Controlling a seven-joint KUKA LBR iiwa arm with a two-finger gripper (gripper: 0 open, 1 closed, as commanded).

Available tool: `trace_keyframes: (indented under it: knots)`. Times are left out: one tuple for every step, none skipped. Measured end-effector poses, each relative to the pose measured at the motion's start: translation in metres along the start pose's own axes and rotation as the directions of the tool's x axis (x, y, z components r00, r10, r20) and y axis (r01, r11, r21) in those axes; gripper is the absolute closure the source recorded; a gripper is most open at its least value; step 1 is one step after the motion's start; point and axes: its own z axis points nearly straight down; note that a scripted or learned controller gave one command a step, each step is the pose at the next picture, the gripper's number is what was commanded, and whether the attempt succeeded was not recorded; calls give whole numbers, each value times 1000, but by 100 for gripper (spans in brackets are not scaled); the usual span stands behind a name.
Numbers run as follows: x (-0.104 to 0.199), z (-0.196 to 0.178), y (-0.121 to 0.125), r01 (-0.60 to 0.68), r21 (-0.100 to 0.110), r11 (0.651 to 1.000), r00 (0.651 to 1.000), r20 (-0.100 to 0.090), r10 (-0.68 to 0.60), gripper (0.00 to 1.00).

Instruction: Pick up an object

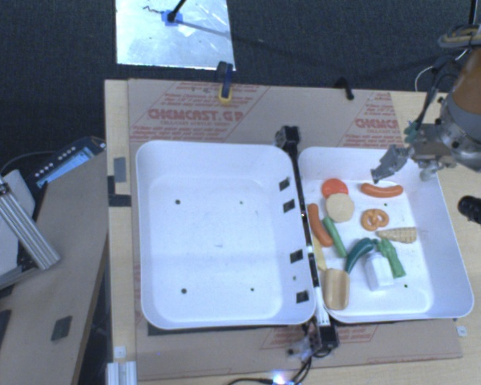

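I see the gripper (387,167) hovering over the right bin (445,239), at twelve o'clock from the sausage (381,189). Its grip state I cannot tell. The sausage lies at three o'clock of the tomato (334,188).

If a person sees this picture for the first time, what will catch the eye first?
Probably the heap of small colourful toy foods in the right bin: a red tomato, an orange sausage, a pretzel and some green pieces, all crowded toward that bin's left half. Next, the gripper hanging above the bin's far edge, close to the sausage. The left bin, beside it, is a large plain white area.
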Motion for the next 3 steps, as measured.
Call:
trace_keyframes:
  knots:
    - [0,-11,1,3,-3,1000,1000,0,-3,100]
    - [30,-193,63,6,-20,1000,1000,4,-6,100]
    - [92,-67,61,6,9,1000,1000,-2,-6,100]
